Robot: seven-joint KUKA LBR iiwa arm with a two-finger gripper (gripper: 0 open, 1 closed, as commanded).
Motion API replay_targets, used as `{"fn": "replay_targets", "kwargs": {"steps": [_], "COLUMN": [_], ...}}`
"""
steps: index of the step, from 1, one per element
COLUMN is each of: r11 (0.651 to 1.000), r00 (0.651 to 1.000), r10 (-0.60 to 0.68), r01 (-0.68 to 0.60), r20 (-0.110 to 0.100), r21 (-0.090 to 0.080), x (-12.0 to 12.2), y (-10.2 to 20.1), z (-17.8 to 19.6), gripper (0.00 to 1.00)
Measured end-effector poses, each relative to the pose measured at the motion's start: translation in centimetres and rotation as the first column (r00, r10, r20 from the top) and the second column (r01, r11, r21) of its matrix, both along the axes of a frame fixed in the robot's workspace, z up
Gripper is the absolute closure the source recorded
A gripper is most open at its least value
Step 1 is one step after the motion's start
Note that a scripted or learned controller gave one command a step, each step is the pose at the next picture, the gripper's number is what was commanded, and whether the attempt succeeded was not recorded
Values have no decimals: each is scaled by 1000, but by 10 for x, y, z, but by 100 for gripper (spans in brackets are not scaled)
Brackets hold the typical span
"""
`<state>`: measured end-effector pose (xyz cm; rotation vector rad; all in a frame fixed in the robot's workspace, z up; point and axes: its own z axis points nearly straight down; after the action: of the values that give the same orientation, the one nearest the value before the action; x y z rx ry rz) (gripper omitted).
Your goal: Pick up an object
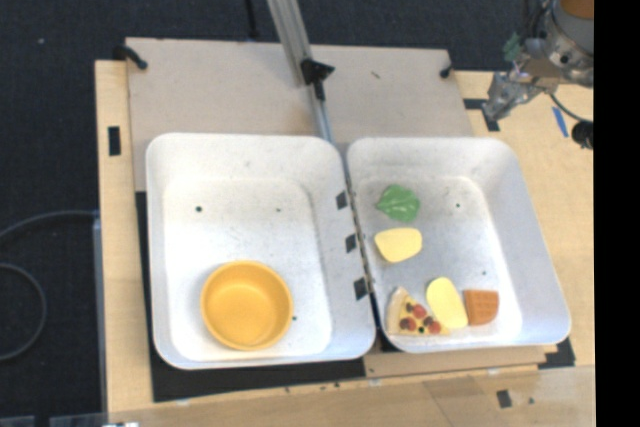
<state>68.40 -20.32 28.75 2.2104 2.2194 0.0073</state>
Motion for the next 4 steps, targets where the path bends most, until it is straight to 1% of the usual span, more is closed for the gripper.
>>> {"fn": "replay_targets", "kwargs": {"steps": [1, 2, 3, 4], "r11": [1000, 1000, 1000, 1000], "r00": [1000, 1000, 1000, 1000], "r10": [1, 2, -1, 2], "r01": [-1, -2, 1, -2], "r20": [-10, -10, -9, -10], "r21": [3, 4, 3, 4], "x": [-19, -26, -32, -44], "y": [54, 107, 163, 211], "z": [-13, -28, -28, -44], "gripper": [100, 100, 100, 100]}}
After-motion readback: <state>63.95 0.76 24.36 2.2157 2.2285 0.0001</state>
